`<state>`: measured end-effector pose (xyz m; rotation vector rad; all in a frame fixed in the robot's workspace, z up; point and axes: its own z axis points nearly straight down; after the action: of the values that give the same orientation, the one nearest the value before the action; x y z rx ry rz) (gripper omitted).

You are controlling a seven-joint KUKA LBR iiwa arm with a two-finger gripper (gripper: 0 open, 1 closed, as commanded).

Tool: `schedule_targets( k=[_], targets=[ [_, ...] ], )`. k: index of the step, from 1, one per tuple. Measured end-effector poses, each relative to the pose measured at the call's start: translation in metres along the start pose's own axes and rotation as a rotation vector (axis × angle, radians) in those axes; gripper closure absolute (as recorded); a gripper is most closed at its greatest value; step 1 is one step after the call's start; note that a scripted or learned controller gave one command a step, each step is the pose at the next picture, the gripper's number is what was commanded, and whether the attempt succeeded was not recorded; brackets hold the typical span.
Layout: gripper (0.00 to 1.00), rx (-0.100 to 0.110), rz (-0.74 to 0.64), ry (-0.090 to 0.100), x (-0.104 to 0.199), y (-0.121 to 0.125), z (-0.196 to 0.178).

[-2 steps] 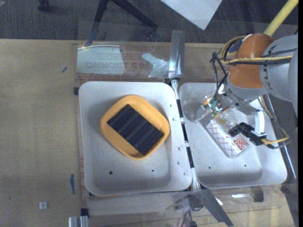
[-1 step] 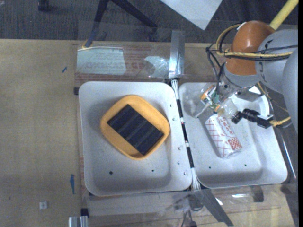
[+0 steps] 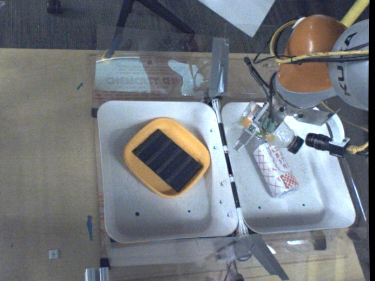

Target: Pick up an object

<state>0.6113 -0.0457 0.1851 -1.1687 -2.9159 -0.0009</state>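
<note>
A white packet with a red criss-cross pattern (image 3: 275,170) lies slantwise in the right bin (image 3: 328,209), its length running from upper left to lower right. My gripper (image 3: 256,131) hangs over the upper left part of that bin, just above and left of the packet's top end. Nothing shows in its grasp. An orange-yellow rounded tray with a black ribbed insert (image 3: 167,157) rests in the middle of the left bin (image 3: 117,209).
The arm's orange-banded wrist (image 3: 307,54) and a black cable fitting (image 3: 319,142) overhang the right bin's upper right. A metal divider (image 3: 227,168) separates the bins. A clear plastic sheet (image 3: 146,78) lies behind the left bin.
</note>
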Motion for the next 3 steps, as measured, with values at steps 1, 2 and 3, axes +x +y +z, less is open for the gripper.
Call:
schedule_targets(
  k=[1, 2, 3],
  targets=[
    [0.0, -0.002, 0.02, -0.003, 0.023, 0.022, -0.073],
    [0.0, -0.003, 0.294, -0.006, -0.034, -0.007, -0.123],
    [0.0, 0.0, 0.115, -0.001, -0.044, -0.035, 0.024]
  ],
)
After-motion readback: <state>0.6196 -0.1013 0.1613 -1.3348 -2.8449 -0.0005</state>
